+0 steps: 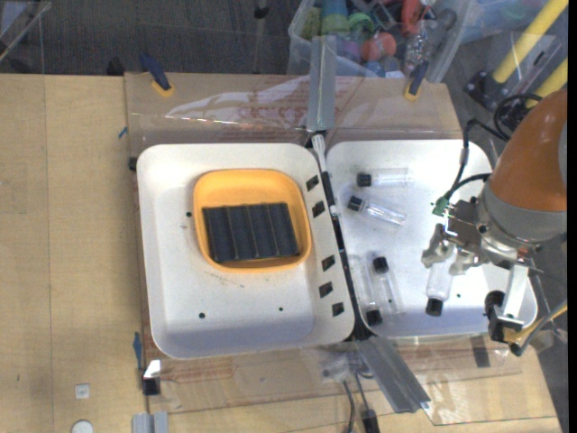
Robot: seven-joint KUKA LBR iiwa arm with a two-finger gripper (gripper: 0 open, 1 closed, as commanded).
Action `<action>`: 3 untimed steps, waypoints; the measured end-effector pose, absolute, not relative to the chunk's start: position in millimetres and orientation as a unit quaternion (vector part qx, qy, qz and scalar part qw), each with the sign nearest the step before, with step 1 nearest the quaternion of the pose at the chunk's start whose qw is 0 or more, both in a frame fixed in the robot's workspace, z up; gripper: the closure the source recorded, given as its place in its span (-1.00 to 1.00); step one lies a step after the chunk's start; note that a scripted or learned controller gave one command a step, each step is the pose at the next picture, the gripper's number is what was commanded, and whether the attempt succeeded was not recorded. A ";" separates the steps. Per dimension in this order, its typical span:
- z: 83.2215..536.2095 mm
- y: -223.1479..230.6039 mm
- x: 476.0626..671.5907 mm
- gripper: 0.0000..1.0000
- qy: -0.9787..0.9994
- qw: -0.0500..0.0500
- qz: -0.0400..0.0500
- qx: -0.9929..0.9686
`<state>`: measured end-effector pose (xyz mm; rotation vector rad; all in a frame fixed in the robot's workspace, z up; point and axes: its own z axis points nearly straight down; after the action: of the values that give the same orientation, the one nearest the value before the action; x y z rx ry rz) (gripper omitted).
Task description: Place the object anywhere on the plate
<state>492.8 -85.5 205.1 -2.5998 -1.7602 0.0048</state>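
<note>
An orange plate [253,184] lies in the left bin [171,305], and a black ridged slab [251,233] rests on it. Several clear vials with black caps lie in the right bin [424,156]: one [384,179] at the back, one [379,212] below it, and two [385,282] [369,298] near the divider. Another vial [438,287] lies at the bin's right front, its cap toward the front. My gripper [448,258] hangs just over this vial's upper end. The wrist hides the fingertips.
A metal divider [326,215] with black clips runs between the two bins. A clear tub of coloured toys [379,12] stands behind the bins. The arm's orange band [536,152] and cables cover the right bin's right edge.
</note>
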 end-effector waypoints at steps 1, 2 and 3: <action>205.9 -115.3 539.0 1.00 -0.616 -0.001 0.001 -0.788; 246.4 -136.1 592.6 1.00 -0.603 0.000 0.000 -0.798; 222.1 -179.8 640.4 1.00 -0.660 -0.001 0.000 -0.751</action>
<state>640.4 -179.8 222.1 -2.3624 -2.0747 0.0009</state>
